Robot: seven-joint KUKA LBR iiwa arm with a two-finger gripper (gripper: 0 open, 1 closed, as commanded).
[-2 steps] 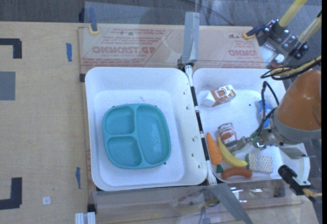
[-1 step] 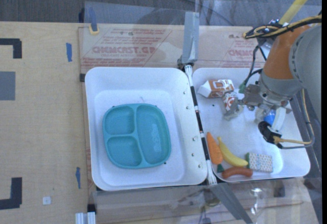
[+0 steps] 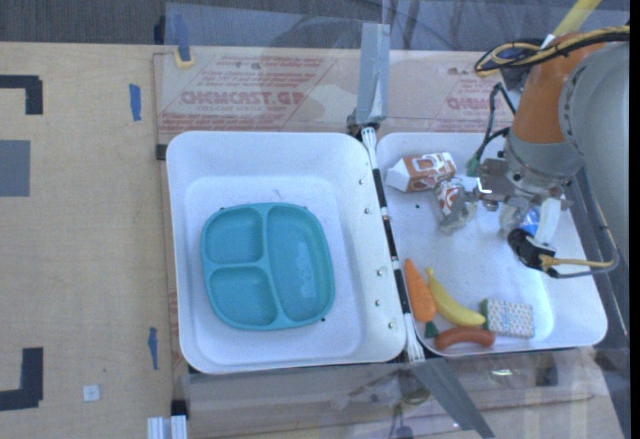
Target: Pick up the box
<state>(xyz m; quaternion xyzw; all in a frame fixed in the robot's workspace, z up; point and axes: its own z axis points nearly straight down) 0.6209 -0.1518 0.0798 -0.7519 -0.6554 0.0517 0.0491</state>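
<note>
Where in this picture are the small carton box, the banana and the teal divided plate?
small carton box (image 3: 424, 170), camera view, on its orange printed side.
banana (image 3: 455, 305), camera view, mid-length of its yellow body.
teal divided plate (image 3: 303, 257), camera view, floor of its largest compartment.

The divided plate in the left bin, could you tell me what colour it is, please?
Teal, a light blue-green all over; the camera view shows the plate plainly.

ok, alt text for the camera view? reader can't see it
The grey arm's gripper is low in the right bin, beside a small carton-like box. A carrot, banana, sausage and sponge lie along that bin's near edge. The left bin holds a teal divided plate.
</note>
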